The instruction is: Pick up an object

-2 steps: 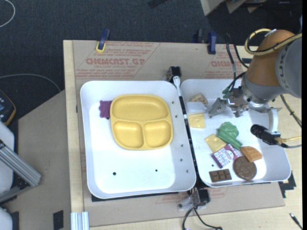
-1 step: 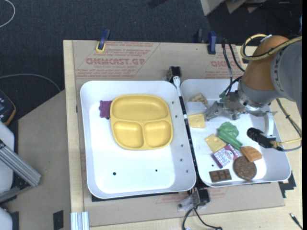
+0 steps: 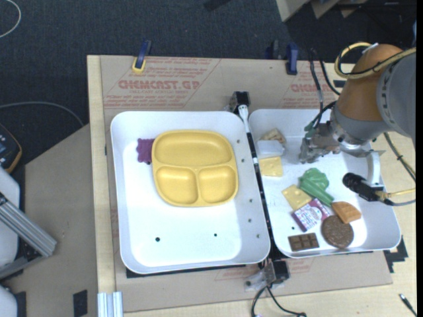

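Worktop (image 3: 198, 78) carries two white bins. We log the hand (image 3: 310, 149) low in the right bin (image 3: 390, 233), grip unreadable, just above a green toy (image 3: 316, 183); yellow tray (image 3: 195, 167) left.

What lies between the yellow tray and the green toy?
In the camera view, between the yellow tray and the green toy lie the bins' adjoining walls and a pale yellow wedge.

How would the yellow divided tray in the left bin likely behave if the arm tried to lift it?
The yellow tray looks like rigid moulded plastic, so probably stiff and light. Lying flat and wide, it likely offers only its thin rim to grip, and might tilt if lifted by one edge.
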Robot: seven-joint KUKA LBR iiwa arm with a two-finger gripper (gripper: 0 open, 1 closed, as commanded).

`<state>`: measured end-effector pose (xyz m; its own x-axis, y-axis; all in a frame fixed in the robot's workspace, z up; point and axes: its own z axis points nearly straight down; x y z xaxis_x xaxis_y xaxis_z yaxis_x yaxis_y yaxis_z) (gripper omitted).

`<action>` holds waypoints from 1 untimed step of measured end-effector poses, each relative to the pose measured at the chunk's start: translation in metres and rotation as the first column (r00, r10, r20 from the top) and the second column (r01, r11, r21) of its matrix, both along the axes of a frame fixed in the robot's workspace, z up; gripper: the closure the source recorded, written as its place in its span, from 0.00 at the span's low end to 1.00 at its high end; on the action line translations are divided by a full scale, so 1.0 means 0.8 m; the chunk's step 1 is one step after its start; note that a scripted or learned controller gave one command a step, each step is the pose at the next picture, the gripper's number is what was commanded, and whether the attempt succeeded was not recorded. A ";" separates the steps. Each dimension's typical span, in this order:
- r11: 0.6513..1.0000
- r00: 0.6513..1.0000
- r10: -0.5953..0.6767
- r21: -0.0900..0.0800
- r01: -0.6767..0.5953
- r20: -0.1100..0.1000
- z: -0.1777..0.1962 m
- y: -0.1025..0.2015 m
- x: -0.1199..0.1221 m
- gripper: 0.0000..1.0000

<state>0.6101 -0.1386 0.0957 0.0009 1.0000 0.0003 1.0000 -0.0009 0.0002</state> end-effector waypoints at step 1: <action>1.000 1.000 0.001 -0.003 -0.001 0.007 0.080 -0.004 0.005 1.00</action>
<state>0.6140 -0.1420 0.1594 -0.0003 1.0000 -0.0024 1.0000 0.0003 0.0075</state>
